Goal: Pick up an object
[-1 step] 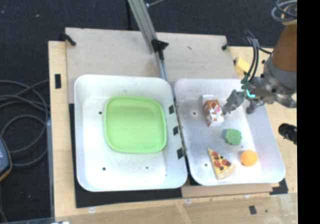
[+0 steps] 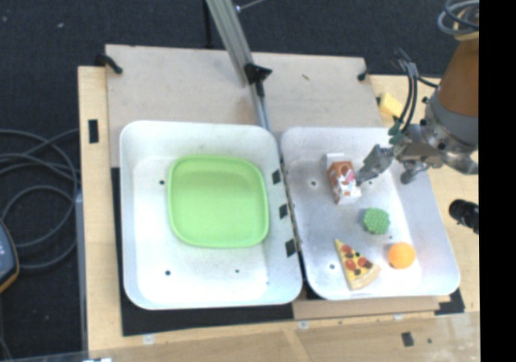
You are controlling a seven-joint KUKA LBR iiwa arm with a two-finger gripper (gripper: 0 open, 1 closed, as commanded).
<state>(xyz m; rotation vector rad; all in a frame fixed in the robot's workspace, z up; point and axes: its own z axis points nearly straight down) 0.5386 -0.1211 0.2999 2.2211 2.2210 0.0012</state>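
The red-and-white carton (image 2: 343, 179) lies far-left in the right bin (image 2: 419, 272), unlifted, with the green ball (image 2: 376, 220), orange (image 2: 401, 255) and pizza slice (image 2: 355, 263) nearer. The claw (image 2: 393, 165) hovers just right of it, fingers apart, holding nothing; grasp and lift remain.

Grey arm (image 2: 451, 122) reaching from right, hand (image 2: 393, 165) splayed, nothing between fingers
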